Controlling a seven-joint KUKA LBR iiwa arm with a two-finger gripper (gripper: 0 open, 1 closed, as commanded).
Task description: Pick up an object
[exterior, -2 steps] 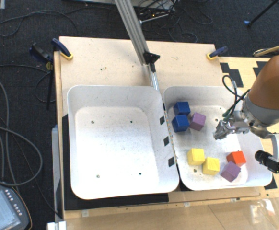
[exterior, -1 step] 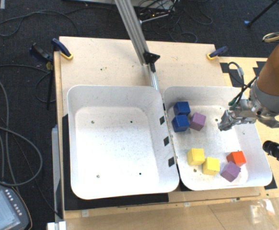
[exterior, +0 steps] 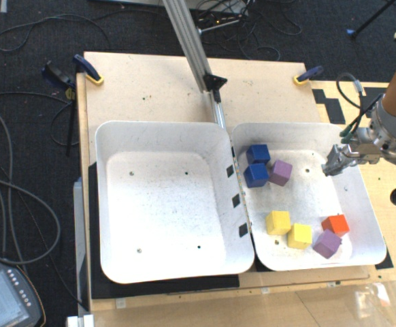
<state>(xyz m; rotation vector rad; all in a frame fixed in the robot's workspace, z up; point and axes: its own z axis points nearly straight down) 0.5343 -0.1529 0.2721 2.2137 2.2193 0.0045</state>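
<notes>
The right bin [exterior: 307,138] holds several cubes. Two blue cubes [exterior: 256,164] sit near its left wall with a purple cube [exterior: 280,172] beside them. Two yellow cubes [exterior: 288,229] lie toward the front, and an orange cube [exterior: 335,224] and a second purple cube [exterior: 328,244] rest at the front right. My gripper [exterior: 334,163] hangs over the right side of this bin, apart from all the cubes, with nothing seen between its fingers.
The left bin [exterior: 109,182] sits beside the right one. A slanted metal pole [exterior: 188,36] reaches down to the seam between the bins. Clamps [exterior: 88,68] hold the board's back corners. Cables lie on the floor around.
</notes>
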